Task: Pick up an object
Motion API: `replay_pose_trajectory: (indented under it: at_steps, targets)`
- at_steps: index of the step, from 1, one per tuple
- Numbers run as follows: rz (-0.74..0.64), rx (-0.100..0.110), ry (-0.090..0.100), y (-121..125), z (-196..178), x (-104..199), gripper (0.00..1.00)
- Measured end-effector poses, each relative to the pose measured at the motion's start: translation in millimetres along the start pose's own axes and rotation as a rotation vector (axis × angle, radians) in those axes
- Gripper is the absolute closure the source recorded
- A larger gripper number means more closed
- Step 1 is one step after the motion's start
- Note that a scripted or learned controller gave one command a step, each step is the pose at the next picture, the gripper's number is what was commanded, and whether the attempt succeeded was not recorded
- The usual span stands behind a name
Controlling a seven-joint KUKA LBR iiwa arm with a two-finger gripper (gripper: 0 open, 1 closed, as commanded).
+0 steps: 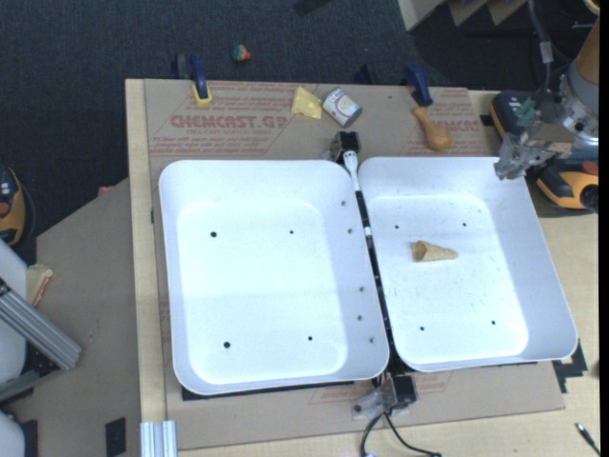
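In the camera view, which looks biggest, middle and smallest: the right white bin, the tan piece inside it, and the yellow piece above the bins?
1. right white bin
2-3. yellow piece and tan piece: look alike.

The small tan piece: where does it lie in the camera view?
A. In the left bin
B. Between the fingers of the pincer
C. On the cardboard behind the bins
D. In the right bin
D: the small tan piece lies on the floor of the right bin, near its middle, apart from the pincer, which is at that bin's far right corner.
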State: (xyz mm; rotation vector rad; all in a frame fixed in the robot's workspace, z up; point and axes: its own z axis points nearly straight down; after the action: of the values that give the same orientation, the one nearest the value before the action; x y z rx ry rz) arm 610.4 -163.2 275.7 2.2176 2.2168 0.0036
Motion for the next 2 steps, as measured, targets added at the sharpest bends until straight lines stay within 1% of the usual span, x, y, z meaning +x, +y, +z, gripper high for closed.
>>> replay_pose_trajectory:
  at_steps: [1,2]
  targets:
    - [0.004,-0.003,-0.004,-11,-68,-65,1.0]
    - [-0.003,0.012,0.006,-25,-9,-25,1.0]
